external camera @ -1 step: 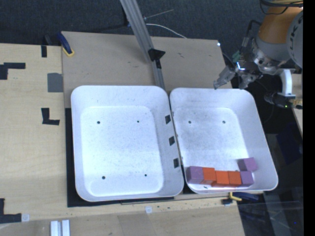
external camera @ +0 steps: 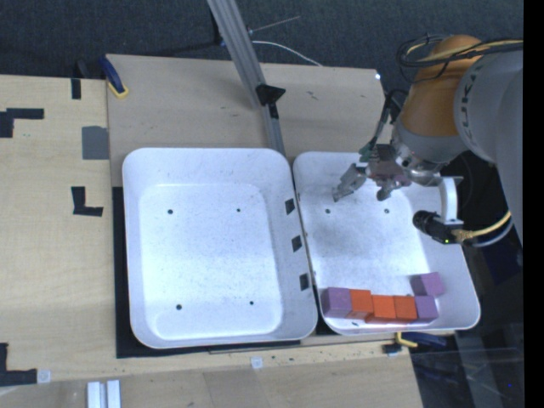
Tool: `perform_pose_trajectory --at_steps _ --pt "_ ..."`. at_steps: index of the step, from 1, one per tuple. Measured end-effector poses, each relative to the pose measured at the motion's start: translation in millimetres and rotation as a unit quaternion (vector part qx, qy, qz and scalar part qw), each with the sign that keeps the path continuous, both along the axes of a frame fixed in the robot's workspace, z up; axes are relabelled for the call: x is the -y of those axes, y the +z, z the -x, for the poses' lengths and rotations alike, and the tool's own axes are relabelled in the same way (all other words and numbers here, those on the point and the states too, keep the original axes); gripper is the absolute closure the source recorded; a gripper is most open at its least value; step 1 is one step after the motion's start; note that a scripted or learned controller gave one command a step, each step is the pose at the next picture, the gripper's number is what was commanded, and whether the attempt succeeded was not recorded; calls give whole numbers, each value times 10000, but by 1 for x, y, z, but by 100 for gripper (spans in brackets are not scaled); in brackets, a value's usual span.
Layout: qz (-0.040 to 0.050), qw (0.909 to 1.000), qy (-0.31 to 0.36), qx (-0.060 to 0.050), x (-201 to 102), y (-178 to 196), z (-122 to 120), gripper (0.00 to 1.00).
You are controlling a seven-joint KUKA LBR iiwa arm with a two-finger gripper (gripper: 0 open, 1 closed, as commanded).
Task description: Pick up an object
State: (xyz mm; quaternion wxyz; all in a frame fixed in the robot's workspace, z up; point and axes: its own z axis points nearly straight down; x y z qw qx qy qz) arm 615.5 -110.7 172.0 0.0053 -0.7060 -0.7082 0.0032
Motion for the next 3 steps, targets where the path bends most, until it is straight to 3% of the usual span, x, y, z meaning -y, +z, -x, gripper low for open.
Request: perform_pose_trajectory --at_steps 1,2,3 --pt "7 10000 0 42 -41 21 53 0" --pt "1 10000 14 32 -107 19 100 0" --pt "17 10000 -4 70 -105 20 32 0"
